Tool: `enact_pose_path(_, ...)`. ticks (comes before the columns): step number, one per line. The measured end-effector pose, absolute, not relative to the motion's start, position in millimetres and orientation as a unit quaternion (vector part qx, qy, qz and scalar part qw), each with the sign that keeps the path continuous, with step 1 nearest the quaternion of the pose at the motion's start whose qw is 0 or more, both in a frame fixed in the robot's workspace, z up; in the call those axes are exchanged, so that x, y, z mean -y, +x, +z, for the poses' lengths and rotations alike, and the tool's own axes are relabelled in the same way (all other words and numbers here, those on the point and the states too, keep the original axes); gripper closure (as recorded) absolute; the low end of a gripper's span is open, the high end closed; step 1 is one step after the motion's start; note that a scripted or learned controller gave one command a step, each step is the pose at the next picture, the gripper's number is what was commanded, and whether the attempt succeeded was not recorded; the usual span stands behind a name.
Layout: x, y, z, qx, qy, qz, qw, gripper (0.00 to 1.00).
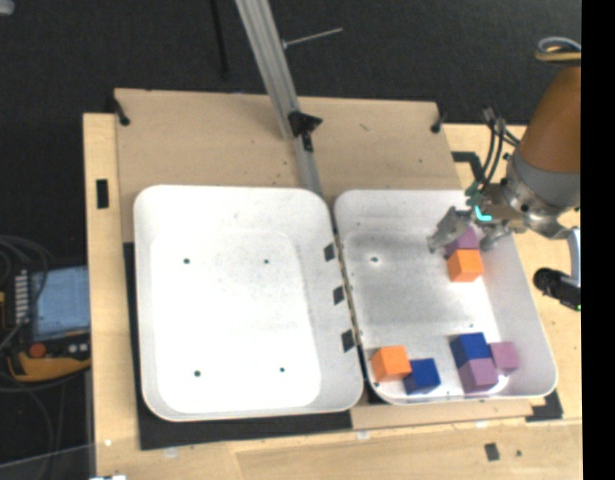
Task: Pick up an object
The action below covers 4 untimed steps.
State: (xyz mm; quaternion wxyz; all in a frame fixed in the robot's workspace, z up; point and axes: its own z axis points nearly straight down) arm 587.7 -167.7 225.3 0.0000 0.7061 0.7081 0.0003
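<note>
Arm (547, 138) enters from the right, orange band above a grey wrist, reaching over the right bin (407, 298). Claw (463, 230) sits low over the upper right part of that bin. Fingers are blurred against the bin floor; cannot tell whether the claw is released or clenched.

Directly at the claw: a small purple block (468, 239), partly hidden by the claw, and an orange block (465, 264) just below it, touching or nearly so. Cannot tell whether either block is between the fingers or simply resting on the bin floor under them.

Rest of the right bin, along the near edge:
- second orange block (391, 361), near the left corner
- blue block (422, 375), just beside it, to its right and touching
- larger blue block (470, 348), further right
- purple block (478, 373) in front of that blue one, touching it
- lighter purple block (505, 356) just right of these, near the bin's right wall

These five are well apart from the claw.

Left bin (237, 298) lies beside the right one, the two rims meeting along the middle, with small dark clips at the seam. A few dark dots mark its floor.

Both bins rest on the bench (277, 138), light brown board. A grey metal post (272, 58) rises at a slant from the back of the bench, between the bins. A handheld unit with a blue screen (57, 308) and cables lies off the bench at left.
</note>
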Motion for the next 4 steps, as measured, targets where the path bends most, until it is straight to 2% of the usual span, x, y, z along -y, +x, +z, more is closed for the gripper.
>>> enact_pose_path(1, 167.5, 587.9, 225.6, -0.708, 0.706, 0.0007, 0.000, 0.00)
enact_pose_path(2, 175.6, 581.7, 166.8, -0.707, 0.707, -0.0022, -0.001, 0.00)
enact_pose_path(3, 175.9, 581.9, 105.1, -0.707, 0.708, -0.0012, 0.000, 0.00)
enact_pose_path(4, 176.7, 582.9, 97.8, -0.705, 0.709, -0.0001, 0.001, 0.00)
